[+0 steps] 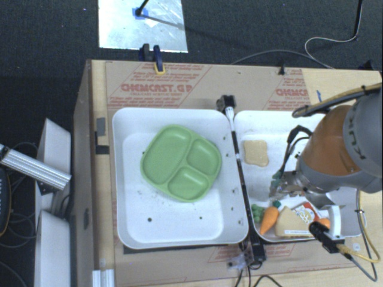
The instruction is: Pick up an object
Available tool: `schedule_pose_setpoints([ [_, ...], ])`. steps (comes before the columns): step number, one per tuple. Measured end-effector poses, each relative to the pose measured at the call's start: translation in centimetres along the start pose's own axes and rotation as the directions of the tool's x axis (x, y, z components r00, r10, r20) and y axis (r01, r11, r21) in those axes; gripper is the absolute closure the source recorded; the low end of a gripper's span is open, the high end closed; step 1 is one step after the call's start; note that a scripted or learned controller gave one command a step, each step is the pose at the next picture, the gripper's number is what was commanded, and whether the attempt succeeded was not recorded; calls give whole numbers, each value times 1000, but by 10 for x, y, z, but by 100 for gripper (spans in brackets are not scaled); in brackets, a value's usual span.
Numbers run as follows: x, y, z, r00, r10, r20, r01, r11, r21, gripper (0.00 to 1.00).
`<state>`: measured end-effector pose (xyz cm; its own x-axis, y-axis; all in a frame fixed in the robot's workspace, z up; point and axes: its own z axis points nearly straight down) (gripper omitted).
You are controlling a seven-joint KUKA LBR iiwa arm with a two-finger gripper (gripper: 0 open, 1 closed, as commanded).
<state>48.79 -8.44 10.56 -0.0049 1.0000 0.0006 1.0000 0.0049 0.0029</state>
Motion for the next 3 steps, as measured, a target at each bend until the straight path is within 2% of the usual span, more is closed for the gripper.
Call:
schedule_pose_setpoints([
  [1,0,1,-10,1000,-2,0,2,1000,-2,100],
  [2,0,1,-10,1000,-2,0,2,1000,-2,0],
  [3,2,-1,22,1000,3,1,-3,1000,2,0],
])
